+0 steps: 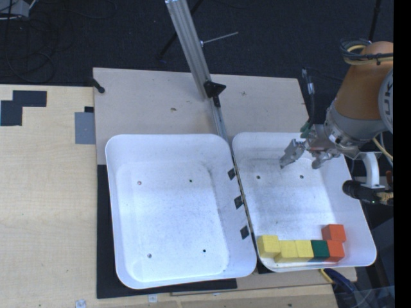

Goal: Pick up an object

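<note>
The arm (363,88) is cut off at the right edge, and whether the end effector (307,153) is released or clenched cannot be told. It is seen over the right bin (289,191), well apart from the blocks (302,246) lined along that bin's near wall: yellow, green, orange.

The tan bench (148,101) bears two white bins (170,210) side by side.

Two white bins (173,271), three yellow blocks (268,244), one green block (320,249), two orange blocks (334,232).
</note>
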You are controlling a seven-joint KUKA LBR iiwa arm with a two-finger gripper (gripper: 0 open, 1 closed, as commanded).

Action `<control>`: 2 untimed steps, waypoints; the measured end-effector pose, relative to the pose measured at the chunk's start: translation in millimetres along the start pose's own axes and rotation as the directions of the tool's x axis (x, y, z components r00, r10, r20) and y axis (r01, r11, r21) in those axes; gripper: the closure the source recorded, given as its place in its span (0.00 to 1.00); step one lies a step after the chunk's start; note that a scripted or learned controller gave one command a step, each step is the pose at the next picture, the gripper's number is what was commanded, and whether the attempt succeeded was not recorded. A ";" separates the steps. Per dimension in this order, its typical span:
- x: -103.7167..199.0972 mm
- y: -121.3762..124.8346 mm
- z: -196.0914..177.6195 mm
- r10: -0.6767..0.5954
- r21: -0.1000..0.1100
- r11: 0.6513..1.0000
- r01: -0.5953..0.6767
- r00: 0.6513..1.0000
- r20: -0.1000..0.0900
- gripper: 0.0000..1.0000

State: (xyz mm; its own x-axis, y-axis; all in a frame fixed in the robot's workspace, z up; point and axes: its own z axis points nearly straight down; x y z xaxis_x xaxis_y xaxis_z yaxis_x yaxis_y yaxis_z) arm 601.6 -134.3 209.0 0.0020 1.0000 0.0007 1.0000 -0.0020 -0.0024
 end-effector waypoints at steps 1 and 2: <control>-7.4 -51.1 108.7 0.000 0.011 1.000 0.000 1.000 -0.002 0.00; -8.4 -48.0 104.2 0.003 0.000 1.000 -0.003 1.000 0.000 0.00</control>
State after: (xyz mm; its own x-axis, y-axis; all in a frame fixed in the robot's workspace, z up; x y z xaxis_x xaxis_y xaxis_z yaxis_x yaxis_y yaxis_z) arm 553.3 -142.6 104.9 0.0046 1.0000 0.0009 1.0000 -0.0046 -0.0024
